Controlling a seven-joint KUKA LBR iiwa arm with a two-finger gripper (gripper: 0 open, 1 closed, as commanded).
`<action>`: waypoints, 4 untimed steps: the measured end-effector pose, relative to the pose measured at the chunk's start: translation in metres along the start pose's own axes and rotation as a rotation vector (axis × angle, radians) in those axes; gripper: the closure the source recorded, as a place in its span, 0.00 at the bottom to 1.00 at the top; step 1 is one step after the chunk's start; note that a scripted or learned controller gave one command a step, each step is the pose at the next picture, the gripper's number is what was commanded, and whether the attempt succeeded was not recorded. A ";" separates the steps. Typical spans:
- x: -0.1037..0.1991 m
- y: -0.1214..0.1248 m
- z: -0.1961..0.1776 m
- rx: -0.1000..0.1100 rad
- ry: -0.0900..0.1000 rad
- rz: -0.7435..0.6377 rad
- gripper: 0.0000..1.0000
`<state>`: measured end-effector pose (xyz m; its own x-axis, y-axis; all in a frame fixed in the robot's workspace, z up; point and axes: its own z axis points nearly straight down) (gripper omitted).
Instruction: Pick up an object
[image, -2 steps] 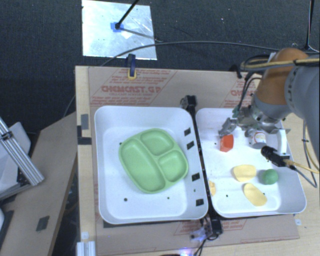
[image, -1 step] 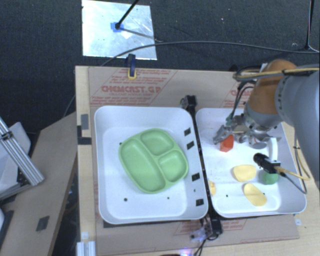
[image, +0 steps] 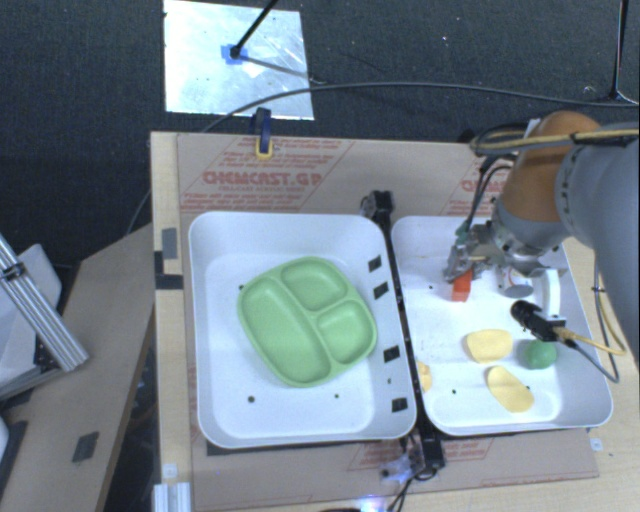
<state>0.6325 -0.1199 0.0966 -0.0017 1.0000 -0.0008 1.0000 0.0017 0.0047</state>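
My gripper (image: 462, 268) hangs over the upper left part of the right bin (image: 432, 240), reaching in from the right. A small orange-red block (image: 461, 289) sits directly under its tip, touching it or nearly so; I cannot tell whether the block is held. Nearer the front of the same bin lie a pale yellow piece (image: 488, 345), a second yellow piece (image: 510, 388) and a small green piece (image: 538, 353). A small yellow bit (image: 425, 376) rests by the bin's left wall.
The left bin (image: 220, 400) holds a light green divided plate (image: 305, 320). A black divider strip (image: 392, 300) runs between the two bins. The grey arm with its orange band (image: 545, 170) crosses above the right bin's far right corner.
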 end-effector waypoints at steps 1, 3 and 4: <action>-0.002 -0.008 -0.050 0.001 0.000 0.003 1.00; -0.004 0.006 -0.157 -0.003 -0.001 -0.004 1.00; 0.038 -0.007 -0.154 0.004 0.002 -0.007 1.00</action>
<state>0.6252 -0.0823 0.2507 -0.0086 1.0000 0.0009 1.0000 0.0086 0.0011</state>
